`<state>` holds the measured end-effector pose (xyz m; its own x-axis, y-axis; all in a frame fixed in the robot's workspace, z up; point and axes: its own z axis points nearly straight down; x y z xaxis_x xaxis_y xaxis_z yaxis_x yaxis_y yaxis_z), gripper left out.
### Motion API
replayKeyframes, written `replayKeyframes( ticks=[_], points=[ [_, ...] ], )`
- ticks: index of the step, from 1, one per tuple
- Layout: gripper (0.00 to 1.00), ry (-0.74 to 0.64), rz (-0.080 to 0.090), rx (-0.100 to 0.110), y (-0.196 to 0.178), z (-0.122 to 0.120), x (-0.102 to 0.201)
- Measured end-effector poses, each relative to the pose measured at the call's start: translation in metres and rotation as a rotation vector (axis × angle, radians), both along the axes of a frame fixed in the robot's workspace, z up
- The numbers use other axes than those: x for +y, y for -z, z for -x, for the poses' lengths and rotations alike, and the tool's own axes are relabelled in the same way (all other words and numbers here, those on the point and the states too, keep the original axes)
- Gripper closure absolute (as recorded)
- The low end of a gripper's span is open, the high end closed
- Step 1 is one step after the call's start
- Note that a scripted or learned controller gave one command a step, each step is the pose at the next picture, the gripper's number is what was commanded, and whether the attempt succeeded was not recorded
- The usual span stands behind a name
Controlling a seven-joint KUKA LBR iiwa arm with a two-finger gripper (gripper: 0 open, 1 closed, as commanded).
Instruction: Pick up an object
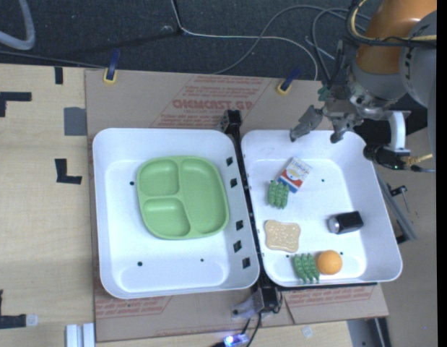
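The hand (318, 126) hangs over the far rim of the right bin (378, 215), its two fingers spread wide apart with nothing between them. Nearest below it lies a small white carton (296, 173), tilted, touching a green ridged block (278, 194). The carton looks light and stiff, probably easy to pinch across its narrow sides. Further down sit a slice of toast (282, 235), a black cylinder (345, 223) and an orange ball (329, 262), which I reckon would roll. A green divided plate (183, 197) lies in the left bin (115, 215).

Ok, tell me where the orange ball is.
The orange ball lies in the right bin, near its front edge, beside a green block and right of the toast.
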<state>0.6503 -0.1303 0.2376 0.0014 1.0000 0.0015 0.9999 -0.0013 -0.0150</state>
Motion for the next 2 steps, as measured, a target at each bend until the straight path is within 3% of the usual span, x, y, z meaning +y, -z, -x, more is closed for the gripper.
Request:
replayKeyframes(
  ticks=[1,2],
  points=[
    [0.0,-0.003,0.002,-0.014,-0.009,-0.002,0.0],
    [0.0,-0.003,0.002,-0.009,0.055,-0.004,-0.001]
  ],
)
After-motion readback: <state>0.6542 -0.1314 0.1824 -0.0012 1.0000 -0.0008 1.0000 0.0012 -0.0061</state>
